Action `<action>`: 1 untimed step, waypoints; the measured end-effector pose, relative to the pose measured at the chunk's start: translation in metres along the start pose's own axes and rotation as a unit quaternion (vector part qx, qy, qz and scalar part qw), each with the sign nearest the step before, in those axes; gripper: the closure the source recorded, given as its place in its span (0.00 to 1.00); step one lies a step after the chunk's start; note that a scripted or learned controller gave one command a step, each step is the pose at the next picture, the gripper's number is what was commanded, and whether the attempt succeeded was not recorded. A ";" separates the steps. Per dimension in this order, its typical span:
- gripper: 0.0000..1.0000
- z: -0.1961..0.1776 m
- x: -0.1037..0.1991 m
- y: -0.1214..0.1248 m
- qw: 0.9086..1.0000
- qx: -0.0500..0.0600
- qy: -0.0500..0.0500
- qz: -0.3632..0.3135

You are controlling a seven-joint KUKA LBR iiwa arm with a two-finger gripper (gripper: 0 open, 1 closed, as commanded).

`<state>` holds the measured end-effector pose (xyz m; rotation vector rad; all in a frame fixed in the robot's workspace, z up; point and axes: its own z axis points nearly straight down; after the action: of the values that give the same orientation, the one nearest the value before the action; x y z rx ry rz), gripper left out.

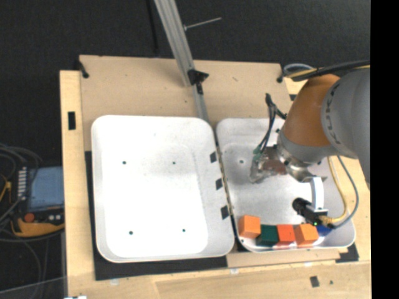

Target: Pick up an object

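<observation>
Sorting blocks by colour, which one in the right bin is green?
The dark green block, second from the left in the row along the near wall, between two orange blocks.

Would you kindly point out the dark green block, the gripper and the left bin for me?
dark green block (269, 234), camera view, on its top face.
gripper (257, 172), camera view, at its tip over the right bin's floor.
left bin (156, 185), camera view, on its bare floor.

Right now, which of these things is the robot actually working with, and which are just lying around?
Part of the job:
claw
orange block
green block
two more orange blocks
blue block
right bin

Just lying about:
left bin
blue box
metal pole
</observation>
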<state>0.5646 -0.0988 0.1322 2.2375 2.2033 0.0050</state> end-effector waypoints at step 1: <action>1.00 -0.061 0.007 0.005 1.000 -0.002 -0.001 -0.010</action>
<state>0.5696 -0.0923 0.1931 2.2133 2.2216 0.0081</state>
